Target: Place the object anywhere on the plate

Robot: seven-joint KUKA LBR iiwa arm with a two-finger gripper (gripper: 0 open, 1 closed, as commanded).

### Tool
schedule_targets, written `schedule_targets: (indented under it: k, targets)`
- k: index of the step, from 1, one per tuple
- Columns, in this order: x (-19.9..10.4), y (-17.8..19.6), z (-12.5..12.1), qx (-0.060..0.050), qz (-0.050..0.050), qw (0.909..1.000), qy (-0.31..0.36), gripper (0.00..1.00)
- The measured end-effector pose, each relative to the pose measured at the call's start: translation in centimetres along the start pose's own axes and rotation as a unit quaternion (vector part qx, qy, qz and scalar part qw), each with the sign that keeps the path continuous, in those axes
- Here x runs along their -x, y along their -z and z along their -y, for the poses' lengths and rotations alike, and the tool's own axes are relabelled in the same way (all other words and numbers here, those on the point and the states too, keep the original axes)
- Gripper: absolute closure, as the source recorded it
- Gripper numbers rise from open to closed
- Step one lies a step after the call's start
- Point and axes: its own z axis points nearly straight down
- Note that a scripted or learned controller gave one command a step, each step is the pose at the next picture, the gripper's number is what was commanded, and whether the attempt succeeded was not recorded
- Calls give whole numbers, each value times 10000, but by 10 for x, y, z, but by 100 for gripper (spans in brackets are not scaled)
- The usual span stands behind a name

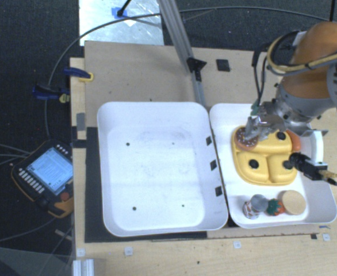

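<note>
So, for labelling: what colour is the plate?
Yellow; the plate shows best in the camera view, in the right bin.

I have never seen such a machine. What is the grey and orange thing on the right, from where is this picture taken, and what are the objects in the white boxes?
The picture comes from one camera fixed above a bench, looking down at a slant. The grey and orange thing is a robot arm reaching in from the right. At its end is a gripper, its grasping part, now low over a yellow plate with compartments. A brown, ring-like object lies on the plate just under the gripper; I cannot tell whether it is held. The plate sits in the right bin. Near that bin's front edge lie a few small items and a tan disc. The left bin is beside it.
</note>
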Motion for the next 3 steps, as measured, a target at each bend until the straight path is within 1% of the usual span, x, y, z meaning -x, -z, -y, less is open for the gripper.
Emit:
schedule_targets:
  k: [1, 2, 3]
  targets:
    - [-53, -11, 9, 4, -2, 10000, 6, 100]
    - [-104, -22, 25, 1, -3, 10000, 5, 100]
    - [-147, -21, 52, -4, -3, 10000, 5, 100]
